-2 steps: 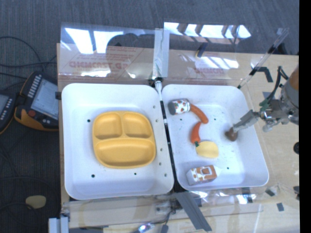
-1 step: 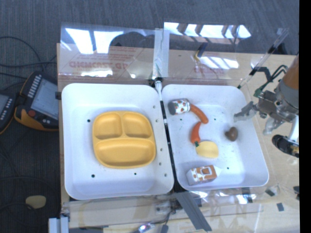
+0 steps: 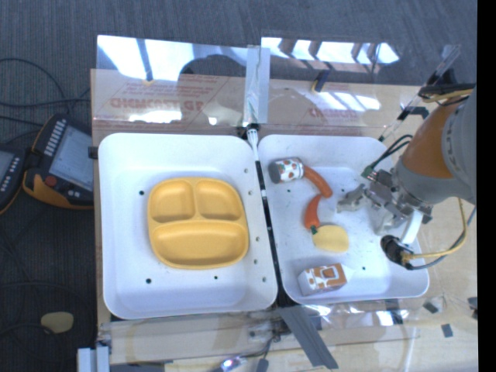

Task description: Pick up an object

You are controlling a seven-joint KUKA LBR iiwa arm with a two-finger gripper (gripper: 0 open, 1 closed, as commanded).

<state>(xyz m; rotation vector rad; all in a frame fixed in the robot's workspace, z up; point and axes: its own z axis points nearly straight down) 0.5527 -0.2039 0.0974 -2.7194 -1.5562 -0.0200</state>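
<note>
Two white bins sit side by side on the bench: left bin and right bin. Biggest item is a yellow divided plate, 3 compartments, lying flat approx mid left bin. The arm (grey w/ orange band) reaches in from the right, over the right bin's right side; its gripper hangs low over the bin floor, nothing seen btwn the fingers, and how far they are spread can't be told from this angle. In the right bin, going down in size: an orange curved carrot-like toy near the centre, a small carton lying by the front wall, a yellow lemon-shaped piece just below the carrot's lower end, and a small can on its side at the carrot's upper end, near the left wall.
</note>
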